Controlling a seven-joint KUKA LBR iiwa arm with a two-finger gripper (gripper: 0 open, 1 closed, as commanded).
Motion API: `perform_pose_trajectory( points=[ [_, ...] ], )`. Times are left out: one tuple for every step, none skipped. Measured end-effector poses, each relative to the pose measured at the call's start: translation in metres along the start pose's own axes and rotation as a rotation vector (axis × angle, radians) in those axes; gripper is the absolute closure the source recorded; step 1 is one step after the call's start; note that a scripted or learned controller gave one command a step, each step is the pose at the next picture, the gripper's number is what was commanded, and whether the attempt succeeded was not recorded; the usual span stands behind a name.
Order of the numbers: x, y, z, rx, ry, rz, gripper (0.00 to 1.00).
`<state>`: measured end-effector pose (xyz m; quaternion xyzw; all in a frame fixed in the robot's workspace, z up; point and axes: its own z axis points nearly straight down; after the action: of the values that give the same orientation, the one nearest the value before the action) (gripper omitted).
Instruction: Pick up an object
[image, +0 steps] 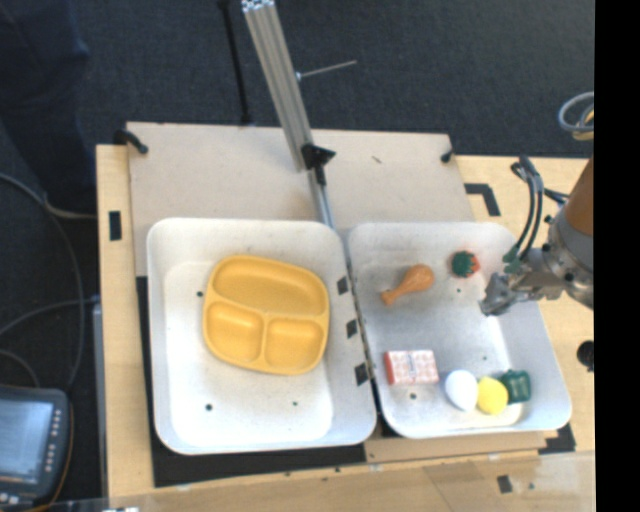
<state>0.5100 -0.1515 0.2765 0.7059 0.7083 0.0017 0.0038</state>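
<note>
Over the right bin (372, 300), at its 3 o'clock edge, the gripper (497, 297) hangs on the grey arm, orange band just visible above the wrist. Can't tell how its tips stand; nothing visibly between them. Right bin contents: wooden drumstick-shaped piece (407, 284) at about 11 o'clock of bin centre, small green round object with a red spot (462, 264) at 1 o'clock, just beside the gripper's 10 o'clock. Red-and-white box (411, 367) at 7 o'clock. White egg-shaped object (460, 389), yellow round object (491, 396) and dark green block (516, 385) in a touching row at 5 o'clock, against the bin's near wall. Left bin (180, 400) holds a yellow three-compartment tray (266, 313), roughly centred. Both bins sit side by side on the worktop (115, 300).
</note>
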Motion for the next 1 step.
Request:
perform_pose_trajectory(
  points=[
    [0.0566,0.0113,0.0136,0.006,0.004,-0.004,1.0]
  ],
)
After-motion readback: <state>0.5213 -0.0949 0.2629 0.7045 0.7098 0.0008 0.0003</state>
